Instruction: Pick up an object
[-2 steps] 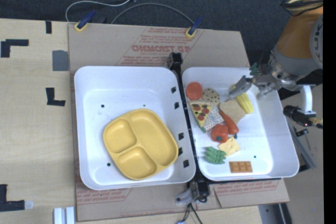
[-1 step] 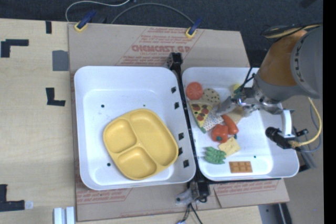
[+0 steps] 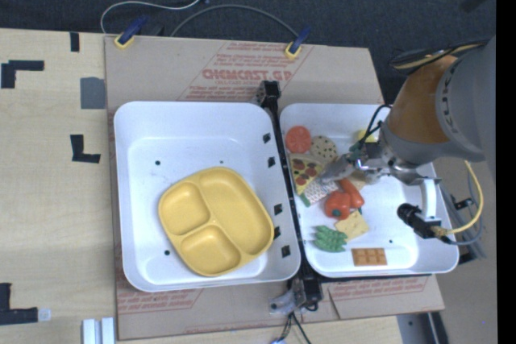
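Note:
The right bin [image 3: 403, 250] holds several toy foods. Among them are a red tomato slice [image 3: 298, 138], a speckled cookie [image 3: 324, 147], a pizza slice [image 3: 304, 171], a red pepper [image 3: 343, 203], a yellow cheese wedge [image 3: 353, 225], a green leafy piece [image 3: 327, 238] and an orange cracker [image 3: 370, 257]. My gripper [image 3: 342, 168] is low in this bin, between the cookie and the red pepper, right of the pizza slice. I see nothing clearly held in it. The arm's body hides the bin's upper right part.
The left bin [image 3: 137, 141] holds a yellow three-section plate [image 3: 214, 220]. A black divider [image 3: 279, 173] runs between the bins. Cables hang off the arm at the right bin's right rim [image 3: 427, 221]. Both bins rest on a cardboard sheet [image 3: 242, 72].

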